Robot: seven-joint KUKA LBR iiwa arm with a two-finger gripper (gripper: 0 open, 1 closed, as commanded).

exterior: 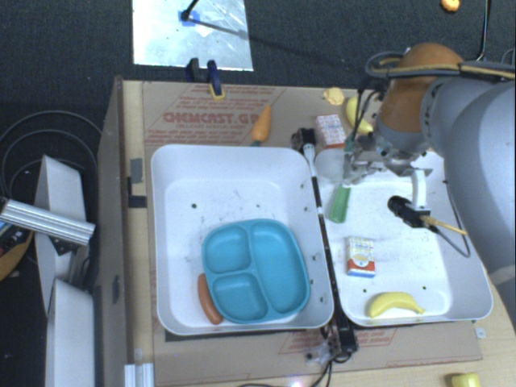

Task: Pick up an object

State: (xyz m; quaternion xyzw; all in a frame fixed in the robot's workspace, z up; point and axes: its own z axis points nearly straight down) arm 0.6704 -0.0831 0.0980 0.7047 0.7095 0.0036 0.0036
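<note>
Nearest you lay the banana (394,304), long axis left-right along the right bin's (468,297) lower edge. Above it sat a small carton (360,257), then a green stick (339,203) standing nearly vertical in frame under the gripper (355,168). You couldn't tell how far the claw was parted. The left bin (173,216) held a blue tray (255,270) and a sausage (208,299).

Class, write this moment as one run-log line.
arm: over right bin | gripper: above green item | banana, carton: untouched | pick: pending
</note>
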